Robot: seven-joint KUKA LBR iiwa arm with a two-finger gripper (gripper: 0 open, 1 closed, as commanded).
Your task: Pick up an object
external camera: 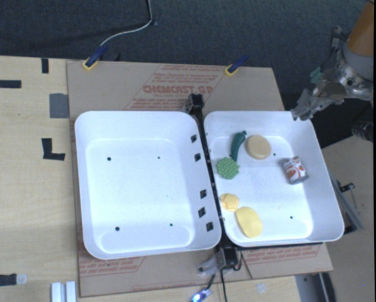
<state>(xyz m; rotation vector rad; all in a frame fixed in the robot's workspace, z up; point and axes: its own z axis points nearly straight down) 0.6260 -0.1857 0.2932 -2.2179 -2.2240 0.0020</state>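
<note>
Dark carpet runs across the top of the view, and below it a pale wooden bench (24,187) carries a brown cardboard sheet (175,87) clipped at its far edge. On the cardboard sit two shallow white bins side by side, touching along a clipped seam.

Starting at the left, the left bin (87,168) shows only its white floor with a few small dark dots. Next, the right bin (320,187) holds everything there is to pick. Just beside the seam lies a green bumpy round piece (227,167), with a dark green curved piece (238,145) touching it from above. Beside that rests a tan round object (258,147). Lower down, near the seam, a small yellow lump (229,201) sits just above a larger yellow oval (248,221). Toward the right wall lies a small red and white can (294,170), tipped on its side.

Farthest right, the gripper (304,109) hangs outside the bin, above its far right corner, carrying nothing; I cannot tell how wide it stands.

My judgement of the risks: a descent from here could strike the bin rim. The two green pieces touch, so a grasp may catch both or neither. The can could roll away, and the rounded yellow shapes may slip out.
</note>
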